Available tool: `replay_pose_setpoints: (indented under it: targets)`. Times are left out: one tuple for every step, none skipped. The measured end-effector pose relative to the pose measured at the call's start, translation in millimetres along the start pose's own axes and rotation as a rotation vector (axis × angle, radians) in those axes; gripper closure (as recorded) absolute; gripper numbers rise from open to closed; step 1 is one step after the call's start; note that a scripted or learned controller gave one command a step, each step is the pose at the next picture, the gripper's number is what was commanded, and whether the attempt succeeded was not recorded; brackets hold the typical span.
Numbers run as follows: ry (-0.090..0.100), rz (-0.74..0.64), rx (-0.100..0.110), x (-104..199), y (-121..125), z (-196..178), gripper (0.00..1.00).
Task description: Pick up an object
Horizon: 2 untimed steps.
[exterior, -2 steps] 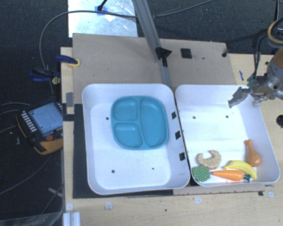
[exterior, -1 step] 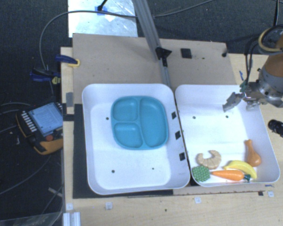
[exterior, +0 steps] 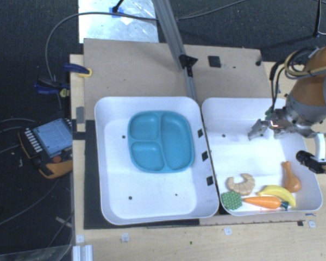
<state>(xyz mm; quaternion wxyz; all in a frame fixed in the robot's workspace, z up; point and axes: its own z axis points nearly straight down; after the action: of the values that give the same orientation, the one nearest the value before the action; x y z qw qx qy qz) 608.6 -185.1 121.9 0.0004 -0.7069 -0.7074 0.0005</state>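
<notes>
The right bin [exterior: 244,110] holds several toy foods along its near edge: a tan croissant [exterior: 240,183], a green broccoli [exterior: 232,200], an orange carrot [exterior: 263,202], a yellow banana [exterior: 277,192] and a brown drumstick [exterior: 290,177]. My gripper [exterior: 267,130] hovers over the bare far-right part of that bin, well back from the foods. It is open and nothing sits between its fingers [exterior: 255,130].
A blue divided plate [exterior: 161,141] lies in the left bin [exterior: 114,200]. A grey pole [exterior: 171,26] slants down to the bins' shared far corner. The arm's orange-banded wrist [exterior: 309,94] and a black fitting [exterior: 309,161] overhang the right bin's right wall.
</notes>
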Motion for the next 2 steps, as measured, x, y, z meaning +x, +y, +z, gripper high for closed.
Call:
replay_pose_setpoints:
  targets:
    - [-0.001, 0.000, -0.005, -0.2, 1.0, -13.4, 1.00]
    - [-0.001, -0.004, -0.007, 4.5, 1.9, -58.1, 1.00]
